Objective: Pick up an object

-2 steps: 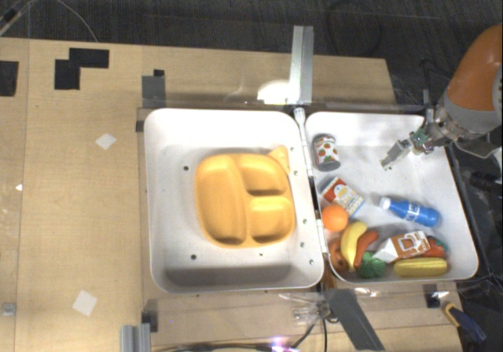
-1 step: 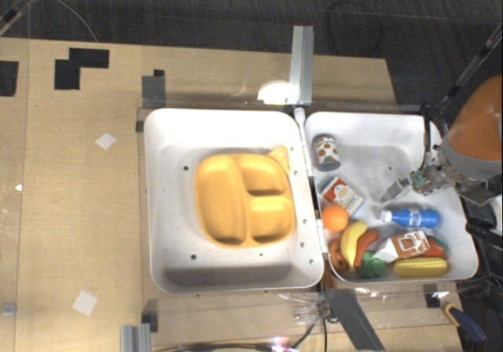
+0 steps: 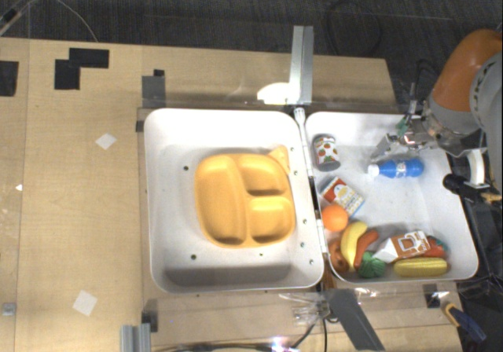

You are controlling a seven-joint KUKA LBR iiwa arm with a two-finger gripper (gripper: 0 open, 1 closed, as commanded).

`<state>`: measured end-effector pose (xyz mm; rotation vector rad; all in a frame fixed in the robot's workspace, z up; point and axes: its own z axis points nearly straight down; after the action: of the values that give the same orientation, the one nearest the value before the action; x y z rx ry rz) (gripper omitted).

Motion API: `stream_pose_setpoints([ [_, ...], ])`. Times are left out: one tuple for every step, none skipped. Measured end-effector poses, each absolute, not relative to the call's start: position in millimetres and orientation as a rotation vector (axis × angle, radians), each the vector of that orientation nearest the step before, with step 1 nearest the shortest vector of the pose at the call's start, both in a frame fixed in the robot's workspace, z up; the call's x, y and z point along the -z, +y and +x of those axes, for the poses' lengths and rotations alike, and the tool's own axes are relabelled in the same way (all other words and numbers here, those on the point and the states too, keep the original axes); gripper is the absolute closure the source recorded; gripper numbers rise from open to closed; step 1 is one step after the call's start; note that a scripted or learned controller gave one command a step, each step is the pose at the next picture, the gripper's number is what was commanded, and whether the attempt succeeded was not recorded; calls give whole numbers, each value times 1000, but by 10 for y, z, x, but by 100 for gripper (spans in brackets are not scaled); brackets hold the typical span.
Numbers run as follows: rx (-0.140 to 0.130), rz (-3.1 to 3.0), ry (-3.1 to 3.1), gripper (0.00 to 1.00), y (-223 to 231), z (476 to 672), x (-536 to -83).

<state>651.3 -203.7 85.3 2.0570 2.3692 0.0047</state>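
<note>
The right bin (image 3: pixel 440 209) holds several small items. A blue bottle (image 3: pixel 398 169) lies on its side near the bin's back. A small printed can (image 3: pixel 325 151) stands at the back left, with a red-and-white carton (image 3: pixel 343 195) and an orange (image 3: pixel 335 218) in front of it. A banana (image 3: pixel 351 242), a carrot (image 3: pixel 367 244), a green piece (image 3: pixel 374 267), a second carton (image 3: pixel 409 245) and a yellow corn-like piece (image 3: pixel 420 267) crowd the front edge. My gripper (image 3: pixel 391 146) hangs just above and behind the blue bottle, with nothing visibly in it.
The left bin (image 3: pixel 169 209) carries a yellow divided tray (image 3: pixel 240 197). A metal post (image 3: pixel 302 67) rises behind the wall between the bins. The grey arm with its orange band (image 3: pixel 464 79) leans over the right bin's back right corner.
</note>
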Motion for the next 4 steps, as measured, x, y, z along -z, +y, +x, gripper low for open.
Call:
stream_pose_setpoints([
  [-7,2028,2391,0,-1813,5896,-878],
  [4,2634,1719,0,-1621,6692,-852],
  [-5,2687,1620,0,-1656,6303,-865],
  [-9,2675,1628,100,-1657,6332,-987],
])
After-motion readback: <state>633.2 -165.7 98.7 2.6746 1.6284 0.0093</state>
